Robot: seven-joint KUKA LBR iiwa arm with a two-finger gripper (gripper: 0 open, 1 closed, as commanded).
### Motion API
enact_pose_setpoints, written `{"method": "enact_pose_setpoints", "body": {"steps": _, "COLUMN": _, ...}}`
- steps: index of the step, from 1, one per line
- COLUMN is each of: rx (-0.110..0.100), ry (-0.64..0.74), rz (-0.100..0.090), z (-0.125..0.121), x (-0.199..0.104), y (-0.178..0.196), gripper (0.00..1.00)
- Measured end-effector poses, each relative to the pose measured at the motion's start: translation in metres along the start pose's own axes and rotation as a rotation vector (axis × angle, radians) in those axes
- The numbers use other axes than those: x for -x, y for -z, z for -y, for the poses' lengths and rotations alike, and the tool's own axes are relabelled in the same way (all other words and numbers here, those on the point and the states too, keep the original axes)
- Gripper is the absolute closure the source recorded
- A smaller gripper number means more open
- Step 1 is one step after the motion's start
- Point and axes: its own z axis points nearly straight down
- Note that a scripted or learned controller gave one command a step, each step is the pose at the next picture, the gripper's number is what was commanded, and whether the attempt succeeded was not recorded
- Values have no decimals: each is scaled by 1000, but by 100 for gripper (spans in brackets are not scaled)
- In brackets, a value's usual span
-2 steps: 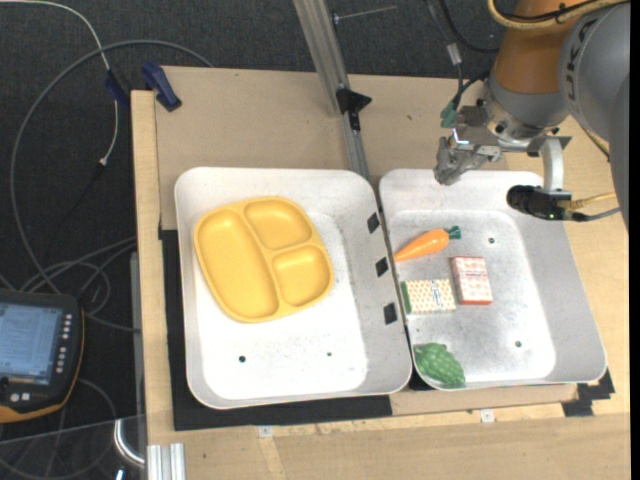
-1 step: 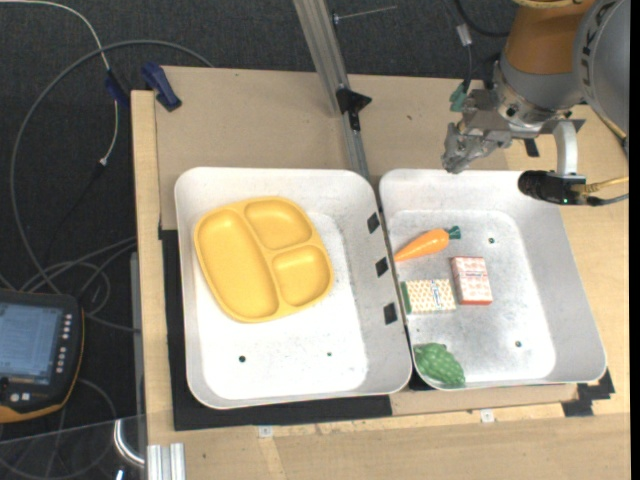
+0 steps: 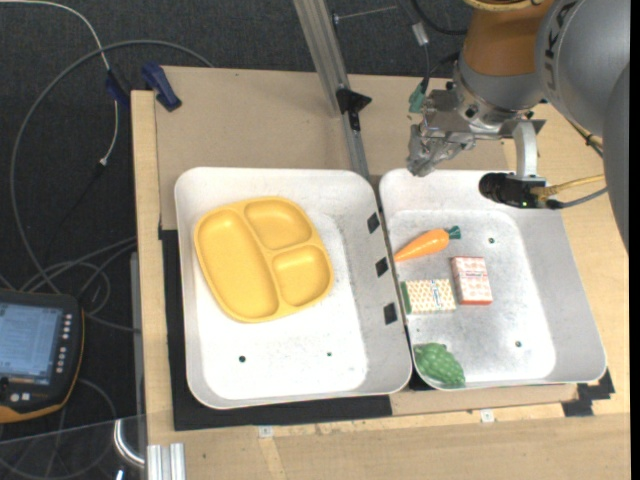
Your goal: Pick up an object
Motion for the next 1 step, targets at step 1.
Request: {"method": "enact_pose_setpoints", "body": {"steps": 1, "rx": -3, "ry": -2, "rz": 1, "z": 15, "x": -43, "y": -8, "gripper": 100}}
